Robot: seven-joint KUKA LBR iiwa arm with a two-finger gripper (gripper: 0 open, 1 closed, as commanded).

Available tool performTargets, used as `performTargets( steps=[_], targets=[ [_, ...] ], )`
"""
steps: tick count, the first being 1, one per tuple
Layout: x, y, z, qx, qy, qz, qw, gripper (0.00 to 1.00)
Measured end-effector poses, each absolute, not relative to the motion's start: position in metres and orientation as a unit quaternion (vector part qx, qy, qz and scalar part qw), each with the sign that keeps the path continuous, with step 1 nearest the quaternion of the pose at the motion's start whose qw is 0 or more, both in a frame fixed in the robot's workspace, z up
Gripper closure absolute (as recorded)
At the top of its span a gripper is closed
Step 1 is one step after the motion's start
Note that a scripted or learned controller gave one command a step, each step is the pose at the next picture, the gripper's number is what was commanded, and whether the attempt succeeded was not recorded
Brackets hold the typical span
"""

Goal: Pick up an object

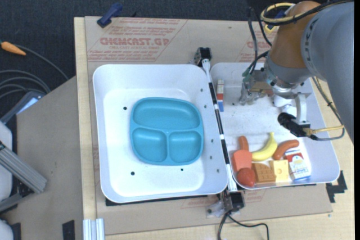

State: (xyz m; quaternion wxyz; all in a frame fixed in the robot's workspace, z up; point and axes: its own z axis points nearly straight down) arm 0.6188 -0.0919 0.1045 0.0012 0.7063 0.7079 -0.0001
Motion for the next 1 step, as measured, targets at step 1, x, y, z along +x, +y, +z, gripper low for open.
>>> performTargets(
  steps=[1],
  targets=[
    [0.6188, -0.0917, 0.1044, 0.706, 0.708, -0.0001, 0.001, 0.0]
  ],
)
